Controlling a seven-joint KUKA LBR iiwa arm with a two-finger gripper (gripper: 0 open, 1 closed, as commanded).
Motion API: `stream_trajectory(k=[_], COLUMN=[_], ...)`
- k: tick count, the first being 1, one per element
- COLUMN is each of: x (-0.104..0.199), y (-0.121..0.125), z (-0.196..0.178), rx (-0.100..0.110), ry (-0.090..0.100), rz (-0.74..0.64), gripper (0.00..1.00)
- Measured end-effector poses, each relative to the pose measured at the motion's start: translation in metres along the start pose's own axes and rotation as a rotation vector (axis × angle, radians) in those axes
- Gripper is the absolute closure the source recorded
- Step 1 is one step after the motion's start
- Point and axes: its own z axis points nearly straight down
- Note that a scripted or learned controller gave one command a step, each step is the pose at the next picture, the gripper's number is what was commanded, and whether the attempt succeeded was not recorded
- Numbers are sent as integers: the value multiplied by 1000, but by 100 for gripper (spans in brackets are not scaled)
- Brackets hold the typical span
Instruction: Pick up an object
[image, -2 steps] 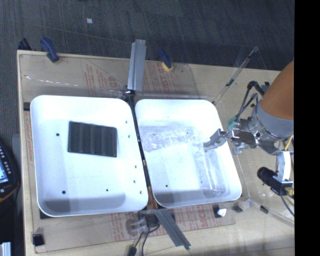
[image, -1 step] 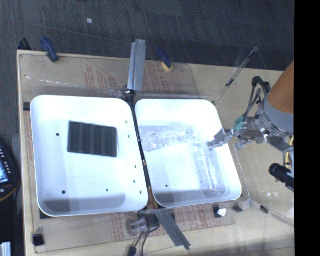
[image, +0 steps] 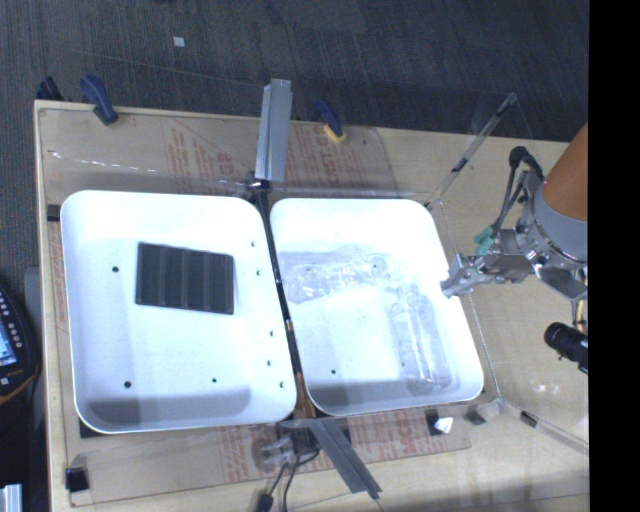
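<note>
You could not tell the state of the gripper (image: 455, 283) at the right bin (image: 440, 390) rim, so approaching the clear bottle (image: 418, 340) squarely looked wisest.

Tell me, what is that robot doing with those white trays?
The robot arm's hand is at the right rim of the right bin, and nothing shows between its fingers. Two clear plastic bottles lie in that bin, one near the back and one along the right side. A dark ribbed block lies in the left bin, untouched.
</note>
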Motion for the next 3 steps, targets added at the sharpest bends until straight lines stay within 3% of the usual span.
stream_trajectory(k=[1, 2, 3], x=[82, 107, 165], y=[-1, 26, 2], z=[-39, -87, -54], rx=[-1, 1, 5], ry=[2, 3, 2], rz=[230, 107, 109], gripper=[100, 100, 100])
